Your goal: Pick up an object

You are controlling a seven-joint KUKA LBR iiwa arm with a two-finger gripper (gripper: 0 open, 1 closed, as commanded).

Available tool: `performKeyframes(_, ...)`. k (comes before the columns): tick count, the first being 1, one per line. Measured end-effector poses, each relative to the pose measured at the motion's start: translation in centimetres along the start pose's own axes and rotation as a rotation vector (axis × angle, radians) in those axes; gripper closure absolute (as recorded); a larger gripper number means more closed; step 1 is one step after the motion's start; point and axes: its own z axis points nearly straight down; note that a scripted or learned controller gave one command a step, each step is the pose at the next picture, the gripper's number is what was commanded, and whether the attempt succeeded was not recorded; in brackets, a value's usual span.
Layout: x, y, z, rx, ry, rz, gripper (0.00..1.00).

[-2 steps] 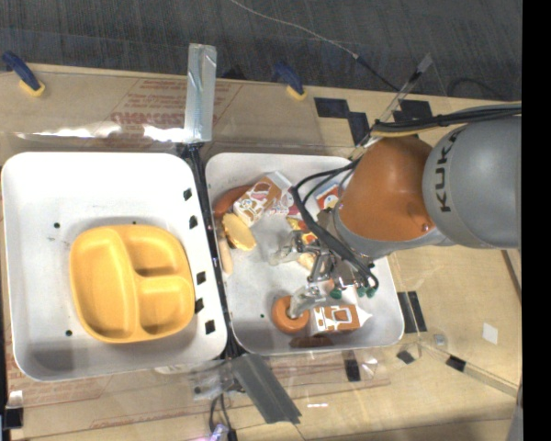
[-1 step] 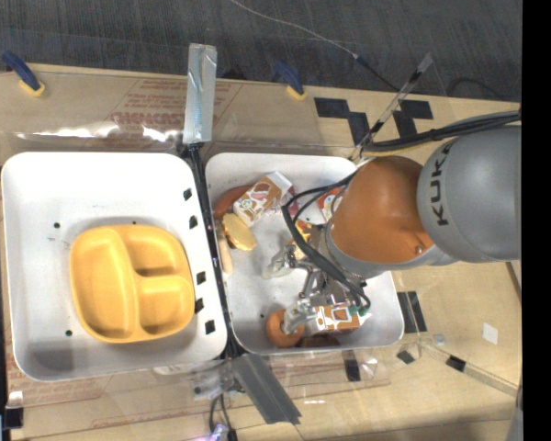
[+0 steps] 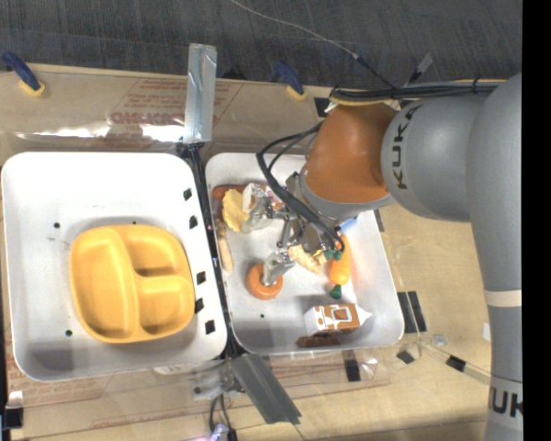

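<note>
Left bin (image 3: 37, 246): yellow tray (image 3: 133, 281). Right bin (image 3: 386, 274): hand (image 3: 277, 269) low at centre, grip state indeterminable, above an orange disc (image 3: 264, 283). Disc probably light, rigid, smooth; best pinched across its rim. Carrot (image 3: 340, 269) just right.

Two white bins sat side by side: the left bin (image 3: 18, 246) and the right bin (image 3: 386, 310). One yellow divided tray (image 3: 129, 283) lay in the left one. In the right were one orange disc (image 3: 264, 283), one carrot (image 3: 339, 269), one small carton (image 3: 335, 318) and a few unclear items (image 3: 243, 208) at its upper left.
</note>
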Motion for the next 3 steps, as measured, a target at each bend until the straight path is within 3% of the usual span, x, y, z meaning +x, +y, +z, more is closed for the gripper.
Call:
performKeyframes(1, 4.6, 0.7, -0.1, 0.0, -0.002, 0.04, 0.0)
performKeyframes(2, 6.6, 1.9, -0.2, 0.001, -0.005, 0.042, 0.0)
performKeyframes(3, -6.5, -4.4, 0.1, -0.01, 0.036, -0.008, 0.0)
